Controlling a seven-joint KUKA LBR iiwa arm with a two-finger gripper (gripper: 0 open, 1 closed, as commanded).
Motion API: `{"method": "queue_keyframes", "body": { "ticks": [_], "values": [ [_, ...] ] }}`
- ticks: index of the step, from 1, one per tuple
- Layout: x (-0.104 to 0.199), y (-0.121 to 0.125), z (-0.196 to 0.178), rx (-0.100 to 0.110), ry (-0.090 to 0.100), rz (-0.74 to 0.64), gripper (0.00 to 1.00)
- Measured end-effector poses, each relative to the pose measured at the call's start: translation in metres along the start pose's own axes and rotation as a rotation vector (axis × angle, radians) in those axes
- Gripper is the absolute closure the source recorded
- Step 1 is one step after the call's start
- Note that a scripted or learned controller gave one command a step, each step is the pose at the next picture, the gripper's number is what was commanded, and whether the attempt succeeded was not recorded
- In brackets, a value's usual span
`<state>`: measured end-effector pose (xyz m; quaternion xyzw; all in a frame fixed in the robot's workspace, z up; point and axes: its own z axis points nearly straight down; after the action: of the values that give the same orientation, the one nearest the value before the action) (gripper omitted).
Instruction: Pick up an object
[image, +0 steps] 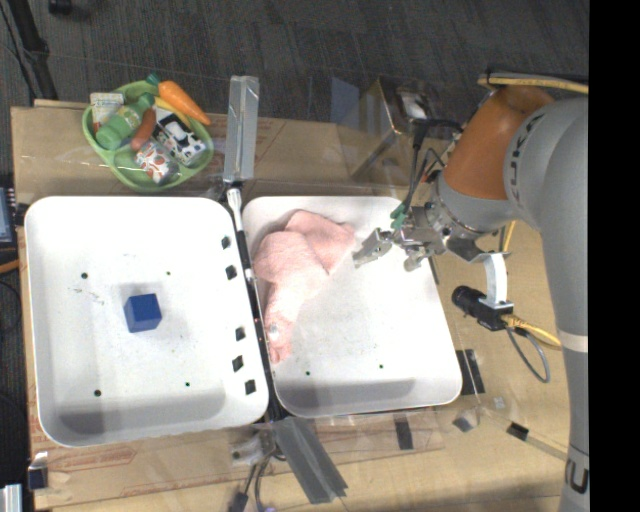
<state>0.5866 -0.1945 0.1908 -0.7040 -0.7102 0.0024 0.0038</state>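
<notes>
Two white bins (60, 300) were seen on the bench; the gripper (390, 252), spread open and empty, was poised beside a pink cloth (295, 265).

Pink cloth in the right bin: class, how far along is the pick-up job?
Done: the hand has reached the right bin, beside the pink cloth. In hand: nothing shows between its fingers. Left: grasping and lifting; the cloth lies crumpled on the bin floor, and the blue cube sits in the left bin.
</notes>
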Motion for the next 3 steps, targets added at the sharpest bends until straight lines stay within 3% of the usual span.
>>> {"method": "queue_keyframes", "body": {
  "ticks": [1, 2, 3],
  "values": [
    [0.08, 0.069, -0.013, -0.004, -0.002, -0.173, 0.0],
    [0.048, 0.07, -0.025, -0.003, -0.003, -0.089, 0.0],
    [0.029, 0.07, 0.066, -0.001, -0.001, -0.145, 0.0]
  ]
}}
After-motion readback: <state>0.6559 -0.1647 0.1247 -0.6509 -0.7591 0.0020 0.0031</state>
